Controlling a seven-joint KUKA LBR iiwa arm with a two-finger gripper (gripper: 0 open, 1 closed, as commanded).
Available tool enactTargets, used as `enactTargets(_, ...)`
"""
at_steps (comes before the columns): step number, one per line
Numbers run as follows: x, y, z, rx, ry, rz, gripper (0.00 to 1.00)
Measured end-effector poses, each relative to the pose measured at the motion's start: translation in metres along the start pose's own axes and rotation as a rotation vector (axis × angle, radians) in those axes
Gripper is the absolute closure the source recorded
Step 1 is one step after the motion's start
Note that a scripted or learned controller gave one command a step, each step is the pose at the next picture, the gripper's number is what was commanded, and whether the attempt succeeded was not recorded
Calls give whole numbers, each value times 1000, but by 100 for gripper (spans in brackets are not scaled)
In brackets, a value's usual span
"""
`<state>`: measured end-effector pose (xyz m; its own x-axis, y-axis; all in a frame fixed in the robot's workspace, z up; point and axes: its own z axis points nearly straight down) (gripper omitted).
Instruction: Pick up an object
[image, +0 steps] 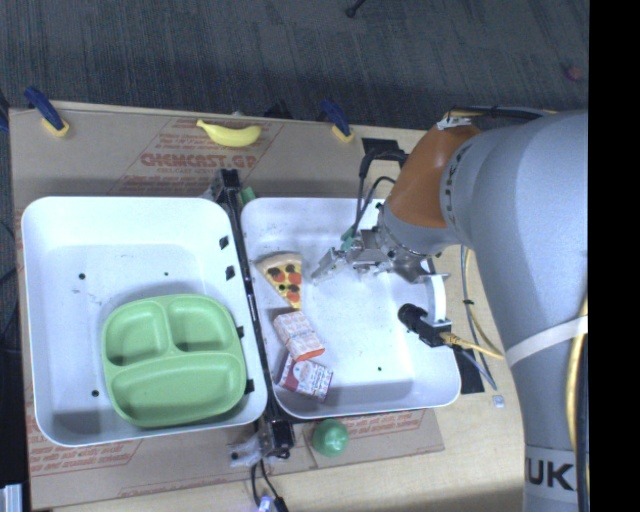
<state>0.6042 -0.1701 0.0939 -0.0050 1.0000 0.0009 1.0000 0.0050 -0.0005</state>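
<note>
Grey metal gripper (330, 264) sits low in right white plastic bin (420, 385); open/closed state: can't tell, nothing visibly held. Nearest obj is yellow-red pizza-slice toy (283, 277), just to its left. Centre over slice, descend straight.

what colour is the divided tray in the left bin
Light green. The divided tray shows plainly in the camera view, lying in the left bin.

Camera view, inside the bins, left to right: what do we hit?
Green divided plate → pizza slice → gripper. The two small cartons overlap the pizza slice sideways, so they are skipped.
</note>
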Motion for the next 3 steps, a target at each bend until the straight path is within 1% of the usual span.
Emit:
enactTargets(1,24,54,-81,-4,-1,-1,0)
enactTargets(2,32,-87,-12,6,1,-1,0)
enactTargets(3,79,-32,3,3,-1,-4,0)
